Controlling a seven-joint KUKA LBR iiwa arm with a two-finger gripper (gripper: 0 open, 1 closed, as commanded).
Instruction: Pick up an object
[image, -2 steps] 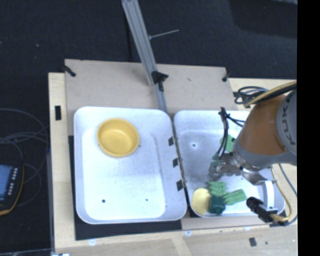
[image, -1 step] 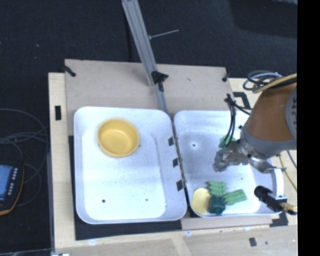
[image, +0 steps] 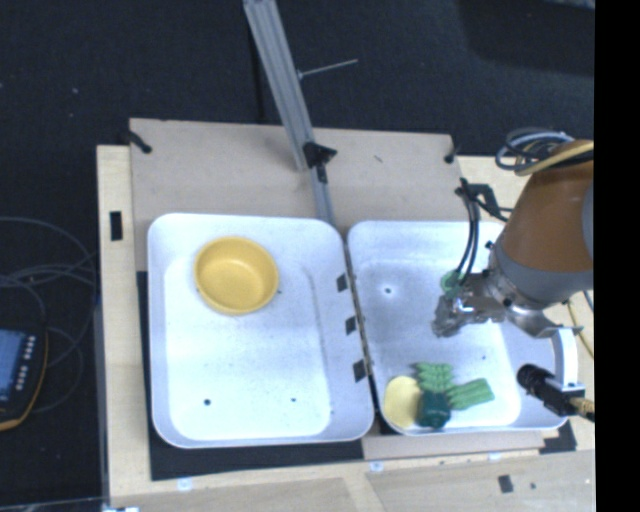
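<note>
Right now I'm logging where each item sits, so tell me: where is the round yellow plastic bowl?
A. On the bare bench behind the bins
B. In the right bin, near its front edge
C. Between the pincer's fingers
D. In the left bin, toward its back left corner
D: the round yellow plastic bowl rests upright on the floor of the left white bin, toward its back left corner.

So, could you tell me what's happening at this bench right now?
The grey and orange arm's pincer is over the right bin, with nothing visibly held. The green toy and a small yellow piece lie at that bin's near edge, in front of the pincer. A yellow bowl sits in the left bin.
</note>
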